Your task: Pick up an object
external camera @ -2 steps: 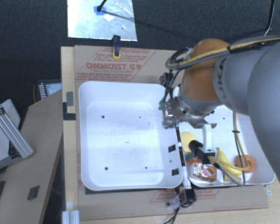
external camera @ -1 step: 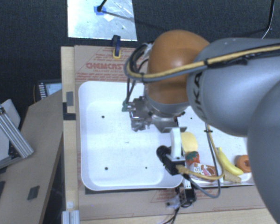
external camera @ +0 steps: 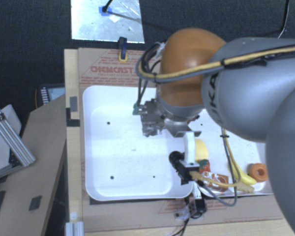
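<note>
Looking at: you see the yellow block [external camera: 201, 150] lower right of the frame, in the right bin [external camera: 246, 193].
Feel: likely light, smooth.
Hold: pinch its flat sides.
Tool [external camera: 148, 128]: you cannot tell.

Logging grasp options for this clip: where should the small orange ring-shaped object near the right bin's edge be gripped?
Grip the small orange ring-shaped object across its outer rim, coming straight down from above: it looks to lie flat, hole upward, with the yellow banana-like piece close on its left.
</note>
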`<state>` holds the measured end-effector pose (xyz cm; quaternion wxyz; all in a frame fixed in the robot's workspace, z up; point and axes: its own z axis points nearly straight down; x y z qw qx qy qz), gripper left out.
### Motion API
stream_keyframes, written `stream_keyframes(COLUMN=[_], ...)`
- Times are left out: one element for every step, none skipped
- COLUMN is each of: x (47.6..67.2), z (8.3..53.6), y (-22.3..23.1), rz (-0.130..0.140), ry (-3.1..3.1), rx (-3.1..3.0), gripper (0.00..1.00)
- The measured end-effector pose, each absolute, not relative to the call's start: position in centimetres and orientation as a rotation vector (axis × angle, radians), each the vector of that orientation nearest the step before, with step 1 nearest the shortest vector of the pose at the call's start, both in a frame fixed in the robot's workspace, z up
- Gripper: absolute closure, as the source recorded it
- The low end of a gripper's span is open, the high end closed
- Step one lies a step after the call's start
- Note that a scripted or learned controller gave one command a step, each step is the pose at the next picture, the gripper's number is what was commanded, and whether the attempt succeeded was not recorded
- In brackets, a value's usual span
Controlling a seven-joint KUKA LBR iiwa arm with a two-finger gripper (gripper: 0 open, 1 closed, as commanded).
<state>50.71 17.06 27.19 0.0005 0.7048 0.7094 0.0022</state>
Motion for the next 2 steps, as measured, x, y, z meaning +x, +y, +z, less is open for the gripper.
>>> stream_keyframes(x=[50.7,51.6], z=[27.2,35.9], y=[17.1,5.1], rz=[0.006,0.011], ry=[2.228,2.202], rx=[2.214,2.225], gripper=[0.00,0.00])
